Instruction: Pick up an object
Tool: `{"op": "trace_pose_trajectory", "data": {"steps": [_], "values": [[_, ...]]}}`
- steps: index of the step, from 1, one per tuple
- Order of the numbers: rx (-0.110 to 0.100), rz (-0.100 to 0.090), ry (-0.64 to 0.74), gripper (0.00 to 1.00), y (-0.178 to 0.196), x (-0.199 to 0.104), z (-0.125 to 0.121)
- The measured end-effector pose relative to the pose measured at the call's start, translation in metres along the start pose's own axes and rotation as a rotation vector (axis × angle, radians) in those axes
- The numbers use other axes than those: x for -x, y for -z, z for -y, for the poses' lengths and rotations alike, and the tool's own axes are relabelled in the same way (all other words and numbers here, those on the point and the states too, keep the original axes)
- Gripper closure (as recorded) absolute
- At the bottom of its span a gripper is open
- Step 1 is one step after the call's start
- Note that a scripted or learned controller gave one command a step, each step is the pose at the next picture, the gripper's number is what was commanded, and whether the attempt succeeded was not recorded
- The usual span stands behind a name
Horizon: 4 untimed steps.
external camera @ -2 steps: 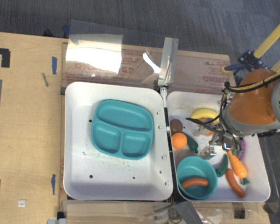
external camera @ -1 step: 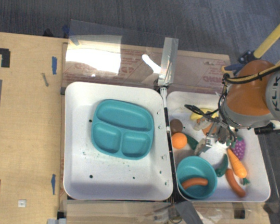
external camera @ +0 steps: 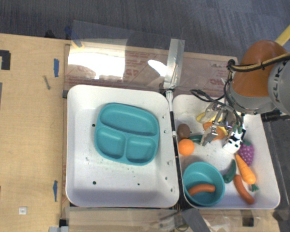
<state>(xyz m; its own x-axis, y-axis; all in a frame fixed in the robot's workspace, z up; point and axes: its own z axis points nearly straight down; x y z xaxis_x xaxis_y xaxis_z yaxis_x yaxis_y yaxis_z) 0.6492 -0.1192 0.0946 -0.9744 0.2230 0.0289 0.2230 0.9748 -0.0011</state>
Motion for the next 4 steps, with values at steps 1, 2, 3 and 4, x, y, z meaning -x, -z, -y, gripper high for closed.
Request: {"op": "trace_pose_trajectory", "data": {"steps": [1,2,3,4], "values": [[0.008,0.036,-0.261,0.0,-0.006,-0.041,0.026],[0.011,0.041,-0.335,0.0,-0.007,-0.066,0.028],[0.01,0.077,-0.402,0.0,-0.002,-0.107,0.055],[0.011,0.15,-0.511,0.0,0.011,-0.135,0.053]]}}
